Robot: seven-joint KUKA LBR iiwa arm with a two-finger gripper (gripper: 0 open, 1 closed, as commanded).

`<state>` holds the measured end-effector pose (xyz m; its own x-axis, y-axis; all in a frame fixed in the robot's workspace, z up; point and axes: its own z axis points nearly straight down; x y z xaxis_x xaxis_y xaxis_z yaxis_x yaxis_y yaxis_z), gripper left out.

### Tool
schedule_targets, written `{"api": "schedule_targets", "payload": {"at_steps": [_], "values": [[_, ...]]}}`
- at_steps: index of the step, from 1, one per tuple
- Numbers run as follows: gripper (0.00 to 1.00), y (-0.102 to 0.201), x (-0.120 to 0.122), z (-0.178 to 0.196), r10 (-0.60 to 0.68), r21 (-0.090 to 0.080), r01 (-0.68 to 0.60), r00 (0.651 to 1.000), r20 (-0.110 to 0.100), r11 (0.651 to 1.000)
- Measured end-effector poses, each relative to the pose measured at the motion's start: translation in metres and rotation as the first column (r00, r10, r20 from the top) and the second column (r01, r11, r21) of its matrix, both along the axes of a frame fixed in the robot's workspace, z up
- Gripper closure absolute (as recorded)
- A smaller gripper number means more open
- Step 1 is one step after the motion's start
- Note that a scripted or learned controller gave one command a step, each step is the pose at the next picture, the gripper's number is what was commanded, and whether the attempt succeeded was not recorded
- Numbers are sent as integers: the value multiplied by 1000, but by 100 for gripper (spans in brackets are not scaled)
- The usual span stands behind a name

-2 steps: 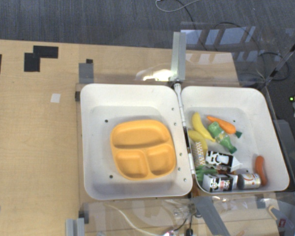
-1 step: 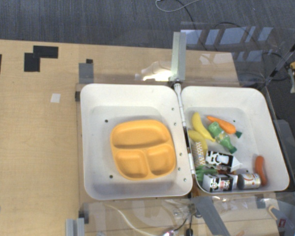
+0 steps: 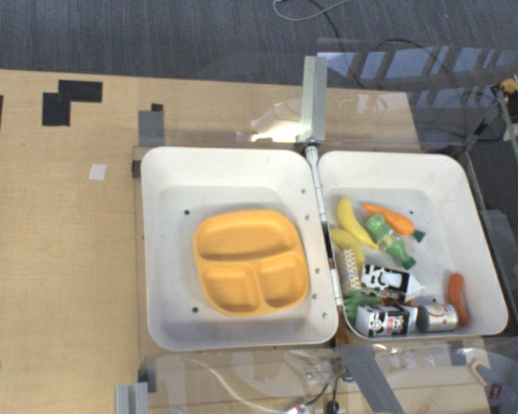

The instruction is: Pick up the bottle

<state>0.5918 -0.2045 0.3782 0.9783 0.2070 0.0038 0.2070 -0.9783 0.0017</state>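
At the near edge of the right bin (image 3: 466, 188), a silver can (image 3: 437, 317) lies on its side next to a black-and-white carton (image 3: 385, 321). Just beyond them rests a second cow-patterned carton (image 3: 385, 279), and a red sausage (image 3: 456, 293) lies close to the right wall. Farther in, the green bottle (image 3: 388, 239) lies tilted on the bin floor, between a yellow banana (image 3: 351, 222) on its left and an orange carrot (image 3: 392, 218) just behind it. In the left bin (image 3: 168, 231), a yellow compartment tray (image 3: 249, 261) sits in the middle. The wooden counter (image 3: 60, 231) stretches off to the left. The state of the fingers cannot be told.
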Motion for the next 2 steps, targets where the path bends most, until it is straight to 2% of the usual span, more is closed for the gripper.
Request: {"api": "schedule_targets", "payload": {"at_steps": [1, 2], "values": [[0, -1, -59, -14, -1, 1, 1, 1000, -1, 1000], [0, -1, -104, -13, -2, 1, 2, 1000, -1, 1000]]}}
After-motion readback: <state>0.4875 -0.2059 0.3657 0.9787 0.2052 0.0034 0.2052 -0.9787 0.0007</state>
